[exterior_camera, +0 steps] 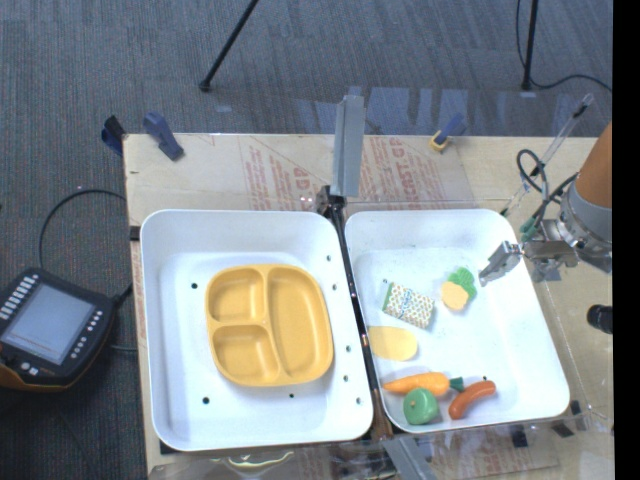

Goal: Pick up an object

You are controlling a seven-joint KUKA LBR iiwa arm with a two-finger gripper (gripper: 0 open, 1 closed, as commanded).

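Note:
The right bin holds several toy foods. A small yellow fruit with a green top lies near its middle, beside a green-and-white patterned packet. A flat yellow oval piece rests by the bin's left wall. Along the front lie an orange carrot, a round green piece and a reddish sausage. My gripper reaches in from the right and hangs just right of the yellow fruit, above the bin floor. Nothing shows in its grasp.
The left bin carries a yellow divided plate. A grey upright post stands behind the seam between the bins. A handheld control pendant lies on the floor at the left. Cables hang at the right by the arm.

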